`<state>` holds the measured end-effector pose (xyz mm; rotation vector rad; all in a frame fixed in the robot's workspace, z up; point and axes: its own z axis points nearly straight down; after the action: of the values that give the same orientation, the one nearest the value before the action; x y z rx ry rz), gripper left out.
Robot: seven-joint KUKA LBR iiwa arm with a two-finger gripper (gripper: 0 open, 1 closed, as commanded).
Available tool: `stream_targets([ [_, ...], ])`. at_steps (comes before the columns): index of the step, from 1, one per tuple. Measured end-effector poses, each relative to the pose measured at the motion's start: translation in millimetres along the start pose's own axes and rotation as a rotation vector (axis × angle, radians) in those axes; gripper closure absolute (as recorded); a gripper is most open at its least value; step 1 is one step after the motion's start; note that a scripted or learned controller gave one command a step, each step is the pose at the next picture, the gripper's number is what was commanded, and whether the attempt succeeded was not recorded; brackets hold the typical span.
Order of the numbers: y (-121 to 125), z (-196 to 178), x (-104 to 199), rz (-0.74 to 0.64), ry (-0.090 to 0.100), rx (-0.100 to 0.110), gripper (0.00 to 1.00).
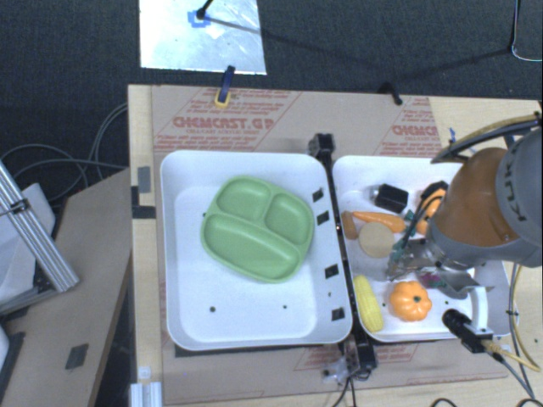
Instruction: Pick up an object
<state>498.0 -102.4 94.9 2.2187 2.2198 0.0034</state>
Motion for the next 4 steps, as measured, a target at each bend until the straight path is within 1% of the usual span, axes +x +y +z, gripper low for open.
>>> stream_targets([
  [1, 5, -44, 4, -0.004, 0.000, -0.001, 1.00],
  [2, -1, -101, -2, -0.003, -0.001, -0.004, 1.00],
  [3, 1, -131, -2, -0.004, 0.000, -0.001, 1.00],
  [4, 39, -125, 38, -0.009, 0.002, 0.000, 1.00],
])
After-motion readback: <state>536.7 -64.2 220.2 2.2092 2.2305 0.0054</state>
